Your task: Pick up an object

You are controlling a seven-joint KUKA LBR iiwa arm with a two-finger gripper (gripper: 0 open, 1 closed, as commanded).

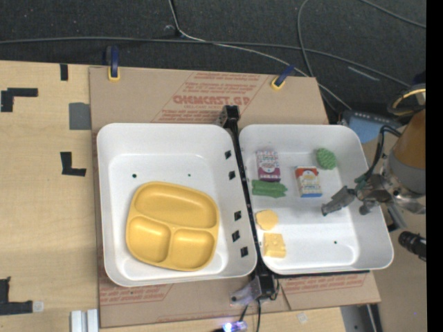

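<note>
The right bin [374,254] holds six small items: a pink-and-white carton [267,164], a red-and-white packet [309,182], a green knobbly piece [326,158], a flat green piece [268,189], a round yellow piece [266,219] and a yellow block [274,245]. The left bin [111,151] holds a yellow divided tray [173,225]. Any of these would satisfy the task; the red-and-white packet lies nearest the tool.

Risks, as I judge them from here. The gripper [346,203] sits over bare bin floor, just beside the packet and apart from it, so a closure at this spot would take nothing. The packet and carton lie flat, which gives the fingers little edge to bite; a descent slightly off line could push the packet along the floor and away from the grasp. The green flat piece touches or nearly touches the carton (I cannot tell which), so a grab there might catch two things or knock one aside. The bin's right wall is close to the wrist and could foul a low approach.

Pose: the arm comes in from the right edge, wrist low over the right bin's far side, tool slanted down and leftward toward the packet. One dark finger [335,204] is clear to see; the fingers appear spread somewhat, with nothing between them.
</note>
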